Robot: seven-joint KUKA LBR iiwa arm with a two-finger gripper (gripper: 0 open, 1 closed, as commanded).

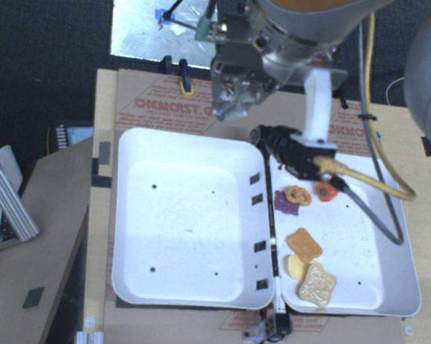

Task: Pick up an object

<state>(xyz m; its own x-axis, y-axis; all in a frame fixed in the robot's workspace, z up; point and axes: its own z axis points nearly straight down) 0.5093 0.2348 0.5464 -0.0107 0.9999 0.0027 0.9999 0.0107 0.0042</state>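
The pincer [233, 102] hangs high above the desk [169, 100], over the brown board just beyond the far rim of the left bin [181, 217]. It's a blurry grey lump from up here, and I honestly cannot tell how wide it stands or whether anything sits in it. Above it, the grey arm [304, 18] with its orange band crowds the top of the view.

Now the goods, all in the right bin [374, 241], down and to the right of the pincer and well apart from it. Nearest is a small brown pretzel [298, 194] lying on a purple piece [288, 204], with a red tomato-like piece [326, 191] just beside them. Further off, an orange cracker [304, 245], then a pale yellow piece [295, 267] touching a speckled slice of bread [317, 284], closest to the near rim. A yellow hose [372, 185] drapes across the bin's far corner.
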